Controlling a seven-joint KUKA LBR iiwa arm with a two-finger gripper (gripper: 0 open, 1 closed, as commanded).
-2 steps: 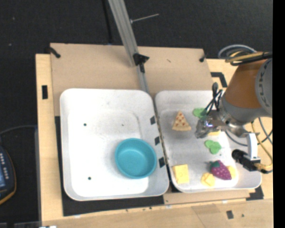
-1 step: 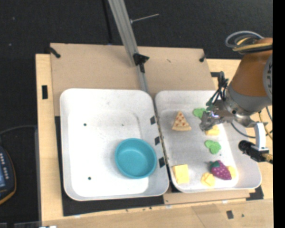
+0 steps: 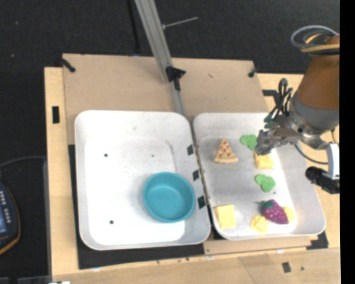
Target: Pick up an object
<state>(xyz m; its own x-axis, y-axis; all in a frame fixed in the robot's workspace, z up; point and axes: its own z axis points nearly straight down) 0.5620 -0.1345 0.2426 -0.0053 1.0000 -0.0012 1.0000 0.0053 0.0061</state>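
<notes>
Two shallow white bins are set side by side on a bare wooden bench (image 3: 106,90). A round, smooth teal bowl (image 3: 168,196) lies in the left bin (image 3: 106,135). Small toy foods are scattered in the right bin (image 3: 305,209): a triangular pizza slice (image 3: 225,152), yellow blocks, green pieces and knobbly purple grapes (image 3: 274,211). The gripper (image 3: 265,147) is lowered just above a yellow block (image 3: 264,161); how it stands cannot be told.

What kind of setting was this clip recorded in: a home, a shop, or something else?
Most likely a robotics lab bench set up for pick trials. Two white bins, left and right, sit side by side on a board, toy food such as a pizza slice and grapes lies inside, and a grey-and-orange arm reaches in.
</notes>
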